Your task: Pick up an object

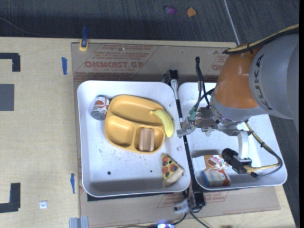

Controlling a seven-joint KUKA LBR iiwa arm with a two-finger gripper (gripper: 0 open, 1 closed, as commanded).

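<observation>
Beside the glossy yellow moulded tray [129, 122] and curved banana [163, 119], jaws' state indiscernible.

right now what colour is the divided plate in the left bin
Yellow. The divided plate shows best in the camera view, with a banana resting on its right edge.

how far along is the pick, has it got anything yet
Done: nothing looks picked. The banana and hot dog lie on the yellow tray; the pizza slice and can lie in the left bin.
In hand: the arm hangs over the right bin, carton below.
Left: grasp and lift.
</observation>
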